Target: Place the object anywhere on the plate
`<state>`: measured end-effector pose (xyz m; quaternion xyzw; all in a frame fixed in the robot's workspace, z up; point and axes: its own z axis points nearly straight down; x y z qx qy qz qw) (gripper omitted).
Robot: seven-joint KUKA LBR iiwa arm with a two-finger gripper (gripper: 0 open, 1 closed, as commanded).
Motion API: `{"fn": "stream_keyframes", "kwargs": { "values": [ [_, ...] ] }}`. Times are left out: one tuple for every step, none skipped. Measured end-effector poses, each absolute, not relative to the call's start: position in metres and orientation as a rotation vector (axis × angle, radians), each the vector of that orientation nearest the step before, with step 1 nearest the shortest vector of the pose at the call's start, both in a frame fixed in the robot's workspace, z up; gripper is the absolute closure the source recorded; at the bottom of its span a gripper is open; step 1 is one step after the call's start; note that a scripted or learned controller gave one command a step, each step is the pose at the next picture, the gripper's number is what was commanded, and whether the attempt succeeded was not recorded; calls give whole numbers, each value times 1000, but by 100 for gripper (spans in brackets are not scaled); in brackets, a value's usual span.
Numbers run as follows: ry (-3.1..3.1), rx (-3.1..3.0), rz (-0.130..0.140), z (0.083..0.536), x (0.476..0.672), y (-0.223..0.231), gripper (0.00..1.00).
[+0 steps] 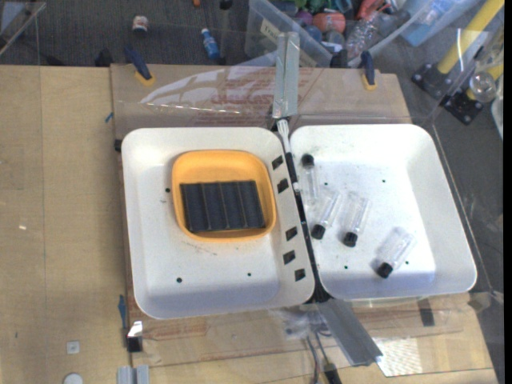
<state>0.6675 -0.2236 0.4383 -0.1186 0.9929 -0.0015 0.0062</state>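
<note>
I see a tan wooden counter [56, 214] | dark grey carpet floor [88, 22] behind it | clear plastic tub [320, 14] of coloured toys at top | blue clamps [138, 64] on the counter's far edge | even overhead light

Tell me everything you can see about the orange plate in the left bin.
The orange plate is a shallow, rounded-square dish, plastic by its look, with a raised rim. It lies flat, right way up, in the upper middle of the left bin, resting on the bin's white floor. A dark, ribbed rectangular block covers most of its well, leaving the orange rim showing all round. The clear vials lie in the right bin, apart from it.
</note>
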Motion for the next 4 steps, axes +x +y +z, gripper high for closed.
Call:
{"fn": "stream_keyframes", "kwargs": {
  "values": [
    [3005,-870,-6,438,668,-221,100],
    [2876,-1233,-8,438,668,-221,100],
    [2658,-1652,-9,438,668,-221,100],
    [2631,-1696,-9,438,668,-222,100]
  ]
}}
